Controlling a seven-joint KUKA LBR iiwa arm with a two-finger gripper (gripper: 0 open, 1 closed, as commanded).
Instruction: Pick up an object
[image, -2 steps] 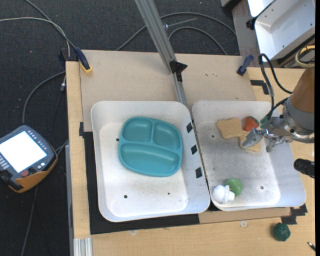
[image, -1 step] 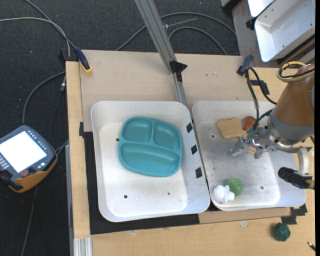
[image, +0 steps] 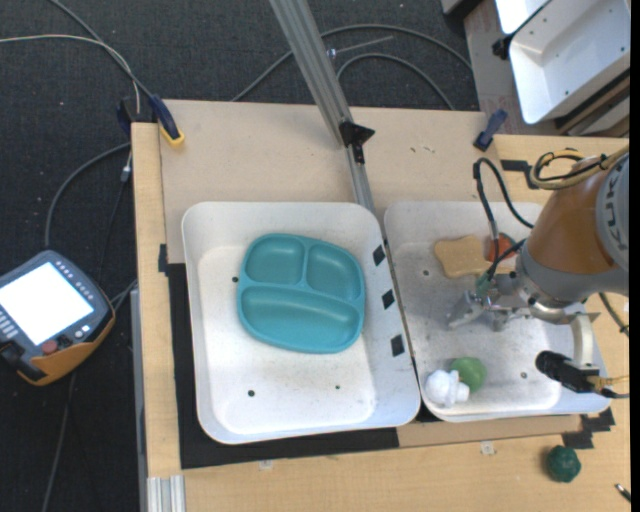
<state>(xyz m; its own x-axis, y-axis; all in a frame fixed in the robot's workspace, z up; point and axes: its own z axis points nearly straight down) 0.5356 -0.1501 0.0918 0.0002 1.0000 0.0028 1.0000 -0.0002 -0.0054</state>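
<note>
My gripper (image: 478, 306) is low inside the right bin (image: 520, 400), near its middle, with the grey arm and its orange band (image: 575, 235) coming in from the right. A tan, bread-shaped piece (image: 459, 256) lies just above the gripper, apart from it. A small orange item (image: 495, 246) sits beside the tan piece, partly hidden by cables. A green and white soft object (image: 456, 380) rests at the bin's front edge, below the gripper. In the left bin (image: 290, 410) lies a teal divided plate (image: 300, 292).
A slanted metal pole (image: 325, 85) crosses the bench down to the gap between the bins. A green ball (image: 563, 462) lies on the bench outside the right bin's front corner. A black part (image: 565, 372) juts over that bin's right front. A handheld screen (image: 45, 315) lies on the floor at left.
</note>
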